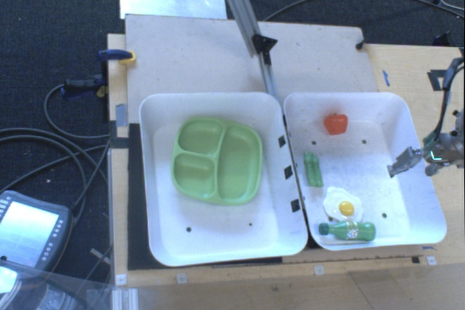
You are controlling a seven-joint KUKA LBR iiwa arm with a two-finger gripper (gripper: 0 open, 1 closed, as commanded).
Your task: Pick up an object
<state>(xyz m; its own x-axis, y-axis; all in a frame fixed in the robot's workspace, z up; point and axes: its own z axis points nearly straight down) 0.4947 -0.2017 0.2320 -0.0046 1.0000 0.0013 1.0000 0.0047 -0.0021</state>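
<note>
The claw (402, 163) hung at the right bin's (407, 112) edge, its state indiscernible, clear of the fried egg (341, 204).

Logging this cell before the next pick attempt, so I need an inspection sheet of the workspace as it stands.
Surface: left bin and right bin side by side on the bench.
Job's things: red object, green block, fried egg toy, green bottle, all in right bin.
Clutter: green divided plate in left bin.
Grippers: gripper over right bin's right side, holding nothing.
Cables: black cables on floor, left.
Surroundings: pendant lower left.
</note>
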